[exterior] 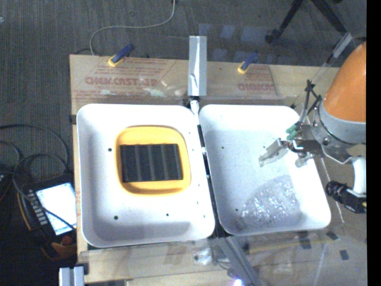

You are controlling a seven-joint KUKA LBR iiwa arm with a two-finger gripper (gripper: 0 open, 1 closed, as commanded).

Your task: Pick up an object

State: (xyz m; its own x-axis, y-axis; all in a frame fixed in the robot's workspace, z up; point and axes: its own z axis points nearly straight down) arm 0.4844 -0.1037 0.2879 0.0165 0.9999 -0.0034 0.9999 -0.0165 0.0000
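- The gripper (284,154) hangs over the right bin (238,130), toward its right side; two pale fingers (271,151) splay apart, released, with nothing between them
- A crumpled clear plastic bag (271,200) lies on the right bin's floor, toward the near right corner; it sits below the gripper in the view and apart from it, not touched by the fingers
- The bag is glossy, wrinkled and see-through, with small bright glints; its outline is irregular and its edges are hard to trace against the white floor
- A yellow tray (153,137) with rounded corners lies in the left bin (95,219), well apart from the gripper; a dark rectangular insert (151,162), ribbed into vertical bands, fills its middle
- Both bins are shallow, smooth white plastic with rounded rims, standing side by side and touching along the centre
- The arm's orange band (354,88) is a smooth dome at the right edge above a grey wrist (339,127)
- A brown cardboard sheet (131,82) with red lettering lies behind the bins; two blue-and-yellow clamps (121,54) sit on its far edge; grey carpet (53,16) surrounds the bench
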